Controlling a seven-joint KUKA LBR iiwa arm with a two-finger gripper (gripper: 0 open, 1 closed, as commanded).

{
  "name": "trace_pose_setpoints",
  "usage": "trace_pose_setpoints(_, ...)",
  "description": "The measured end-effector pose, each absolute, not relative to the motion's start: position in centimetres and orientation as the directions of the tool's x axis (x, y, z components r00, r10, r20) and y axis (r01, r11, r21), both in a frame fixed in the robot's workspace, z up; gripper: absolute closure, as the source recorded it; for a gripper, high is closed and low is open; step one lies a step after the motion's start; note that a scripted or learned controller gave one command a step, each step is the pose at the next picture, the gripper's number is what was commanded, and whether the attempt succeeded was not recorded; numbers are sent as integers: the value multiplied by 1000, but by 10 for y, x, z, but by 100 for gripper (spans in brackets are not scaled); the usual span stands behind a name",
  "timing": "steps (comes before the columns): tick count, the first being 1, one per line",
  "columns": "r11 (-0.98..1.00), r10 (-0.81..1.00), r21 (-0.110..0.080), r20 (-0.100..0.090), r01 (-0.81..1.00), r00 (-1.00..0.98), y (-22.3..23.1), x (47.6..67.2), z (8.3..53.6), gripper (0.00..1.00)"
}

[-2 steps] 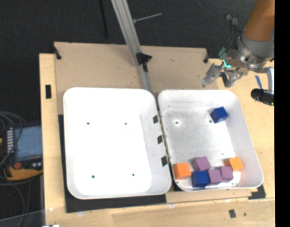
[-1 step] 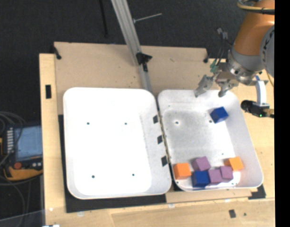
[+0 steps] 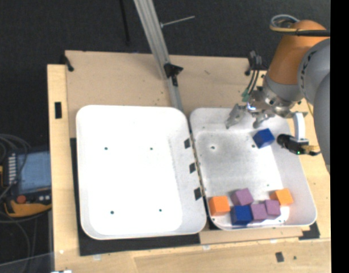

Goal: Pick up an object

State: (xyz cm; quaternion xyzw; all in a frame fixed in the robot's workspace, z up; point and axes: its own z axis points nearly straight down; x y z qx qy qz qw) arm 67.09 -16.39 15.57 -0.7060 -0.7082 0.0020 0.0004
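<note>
My gripper [image 3: 246,117] hangs over the far end of the right bin [image 3: 231,158], its two fingers spread apart and nothing between them, so it is open. A blue cube [image 3: 264,137] lies just below and to the right of the fingers, apart from them. Along the bin's near edge sits a cluster of cubes: an orange one [image 3: 219,204], a purple one [image 3: 241,197], a dark blue one [image 3: 241,214], two more purple ones [image 3: 258,211] [image 3: 272,207] and a second orange one [image 3: 284,196].
The left bin [image 3: 134,169] stands beside the right one, with black clips between them. A slanted metal pole [image 3: 157,44] rises from the bench behind the bins. The wooden bench edge runs around both bins.
</note>
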Motion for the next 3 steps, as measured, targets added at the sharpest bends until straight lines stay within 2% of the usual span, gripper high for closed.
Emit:
trace_pose_setpoints(1, 2, 1000, -4, -2, 1000, -2, -165, 670, 104, 0)
trace_pose_setpoints(2, 2, 1000, 6, -3, 1000, -2, -166, 673, 120, 100)
trace_pose_setpoints(3, 2, 1000, 7, -1, 1000, -2, -162, 669, 167, 100)
